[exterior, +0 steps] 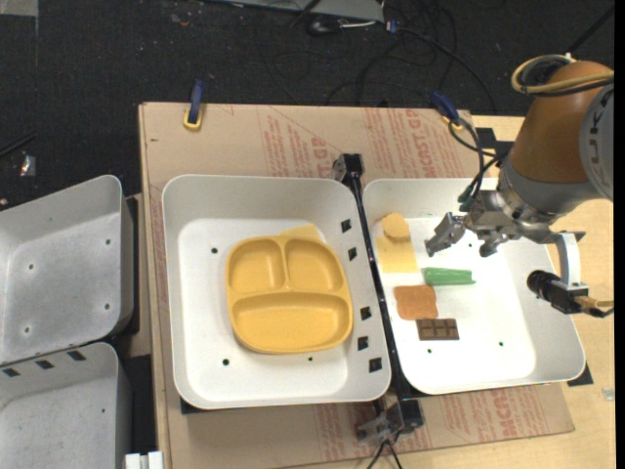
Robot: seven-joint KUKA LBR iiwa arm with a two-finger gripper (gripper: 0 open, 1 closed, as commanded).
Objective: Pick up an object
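A brown cardboard-covered desk (pixel 254 130) is sitting on a dark floor strewn with cables, carrying two shallow white bins side by side. The left bin (pixel 190 213) is holding a yellow divided tray (pixel 289 295), lying flat and out of the arm's way. The right bin (pixel 508 360) is holding the small things to choose from, gathered along its left side within reach: a pale yellow slab (pixel 395 257) with a round orange piece (pixel 395 226) touching its upper end, a green bar (pixel 448 277), an orange-brown square (pixel 416 302) and a dark chocolate-like block (pixel 437 330). The grey and orange arm (pixel 557 154) is reaching in from the right, and its jaws (pixel 459 233) are hanging spread apart, gripping nothing, just above the green bar, seemingly lining up for a grasp. Spare white bin panels (pixel 63 252) are lying off the desk to the left.
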